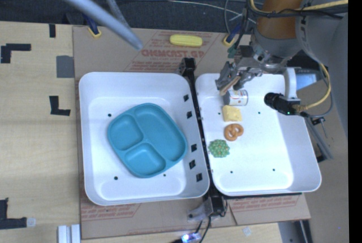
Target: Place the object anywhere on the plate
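Target candidates are lying in a column in the right bin (283, 174): a small silver can (237, 98) on its side, a yellow block (232, 113) just below it, a pretzel-like piece (233, 133), then a green lump (219, 148). The task does not say which one is meant. The claw (229, 81) is hovering just above the can; whether it is spread or pinching cannot be told, since the wrist is covering the tips. Risks, as judged: the can rolling away on contact, or the closely packed block getting nudged. The blue plate (147, 139) is sitting in the left bin (90, 123), well apart, across the divider. The can's upper end is partly hidden.
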You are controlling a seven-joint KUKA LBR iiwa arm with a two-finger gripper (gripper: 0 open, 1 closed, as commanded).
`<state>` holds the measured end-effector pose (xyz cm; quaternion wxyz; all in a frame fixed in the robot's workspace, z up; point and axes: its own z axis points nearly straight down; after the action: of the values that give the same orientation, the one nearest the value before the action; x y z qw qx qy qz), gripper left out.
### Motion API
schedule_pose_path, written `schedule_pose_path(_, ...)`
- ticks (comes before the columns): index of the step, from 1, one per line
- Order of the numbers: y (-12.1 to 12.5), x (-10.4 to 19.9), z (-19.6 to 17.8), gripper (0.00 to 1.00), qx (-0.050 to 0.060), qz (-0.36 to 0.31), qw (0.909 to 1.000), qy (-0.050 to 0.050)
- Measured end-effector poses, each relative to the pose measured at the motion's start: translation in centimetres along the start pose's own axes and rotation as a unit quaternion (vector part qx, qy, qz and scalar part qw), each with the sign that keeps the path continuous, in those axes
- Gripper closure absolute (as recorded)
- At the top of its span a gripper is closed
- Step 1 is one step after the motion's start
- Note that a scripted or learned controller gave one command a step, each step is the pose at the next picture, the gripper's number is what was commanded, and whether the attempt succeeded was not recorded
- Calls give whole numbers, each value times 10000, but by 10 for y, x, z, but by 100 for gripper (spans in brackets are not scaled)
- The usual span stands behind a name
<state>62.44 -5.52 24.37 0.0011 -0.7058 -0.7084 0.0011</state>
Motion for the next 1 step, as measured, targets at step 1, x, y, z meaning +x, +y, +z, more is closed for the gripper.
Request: schedule_pose_path(1, -7, 47, -3, 100, -4, -7, 10000, 2)
